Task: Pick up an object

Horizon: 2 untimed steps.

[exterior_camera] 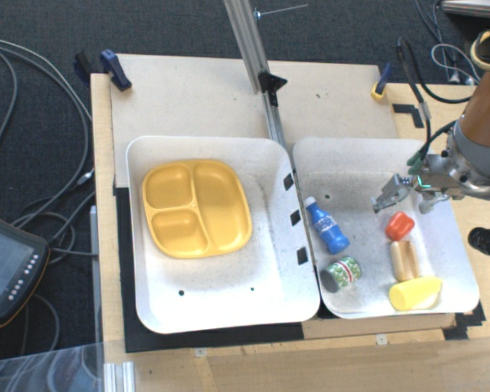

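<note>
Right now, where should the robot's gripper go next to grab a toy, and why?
Probably a short move down toward the front of the bin, onto the red and tan bottle. The gripper hangs over the right bin, and that bottle lies closest below it. The blue bottle, green can and yellow block are farther away.

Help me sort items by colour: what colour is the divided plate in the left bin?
Yellow; the divided plate shows plainly in the camera view.
</note>
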Motion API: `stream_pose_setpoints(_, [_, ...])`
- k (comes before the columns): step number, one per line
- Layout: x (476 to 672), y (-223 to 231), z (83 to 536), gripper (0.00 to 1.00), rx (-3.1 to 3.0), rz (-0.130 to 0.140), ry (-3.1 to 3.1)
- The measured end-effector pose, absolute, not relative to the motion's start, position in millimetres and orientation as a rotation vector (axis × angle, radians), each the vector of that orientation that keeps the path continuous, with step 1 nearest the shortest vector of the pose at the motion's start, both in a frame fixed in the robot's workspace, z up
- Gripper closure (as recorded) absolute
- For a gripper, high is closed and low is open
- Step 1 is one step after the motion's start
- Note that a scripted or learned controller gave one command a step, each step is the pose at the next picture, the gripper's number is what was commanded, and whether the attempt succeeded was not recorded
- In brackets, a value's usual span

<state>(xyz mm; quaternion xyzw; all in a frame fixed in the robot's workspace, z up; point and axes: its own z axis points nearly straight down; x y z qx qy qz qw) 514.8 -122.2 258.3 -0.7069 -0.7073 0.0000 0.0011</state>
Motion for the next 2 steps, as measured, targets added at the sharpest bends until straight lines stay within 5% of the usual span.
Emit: stream_pose_setpoints(2, [507.0, -116, 165, 0.0, -2.216, 0.005, -2.216])
